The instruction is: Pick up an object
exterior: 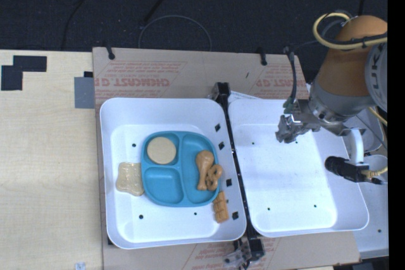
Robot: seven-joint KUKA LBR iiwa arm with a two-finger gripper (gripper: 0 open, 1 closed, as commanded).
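Two white bins sit mid-frame: the left bin (120, 129) holds one blue tray (171, 190) and four tan food toys; gripper (288, 134) hovers right, grip unclear.

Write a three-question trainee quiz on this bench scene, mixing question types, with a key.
1. True or false: the hand hangs over the bin that holds the blue tray.
2. Multiple choice: the round tan disc lies (A) in the tray's upper left compartment, (B) on the bin floor, (C) in the right bin.
3. Fill in: the pale flat piece lies just outside the tray's ___ edge.

Key: 1 false; 2 A; 3 left.
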